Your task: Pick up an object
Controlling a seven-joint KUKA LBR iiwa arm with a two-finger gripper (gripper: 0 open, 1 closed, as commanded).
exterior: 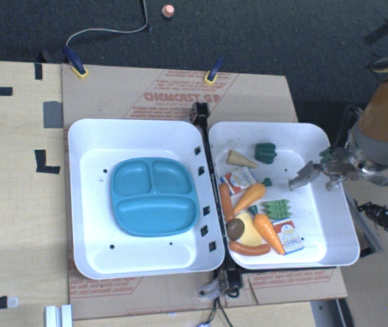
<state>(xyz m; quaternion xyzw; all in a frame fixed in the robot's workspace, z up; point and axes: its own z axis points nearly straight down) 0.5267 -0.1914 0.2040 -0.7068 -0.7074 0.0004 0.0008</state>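
Note:
My gripper (pixel 316 179) hangs over the right side of the right bin (pixel 337 244), open, with nothing between its fingers. To its left lie the toys: a dark green pepper (pixel 265 152), a tan wedge (pixel 240 159), a red and white carton (pixel 238 180), an orange carrot (pixel 248 198), a leafy green piece (pixel 275 208), a second carrot (pixel 269 231), a yellow fruit (pixel 248 230), a sausage (pixel 248 248) and a small red and white box (pixel 289 237). The nearest one, the leafy piece, lies down and to the left of the fingers, apart from them.
The left bin (pixel 88 251) holds a blue divided plate (pixel 155 196). A black divider (pixel 211 196) runs between the two bins. The grey arm with its orange band (pixel 379 131) comes in from the right, above the right bin's rim.

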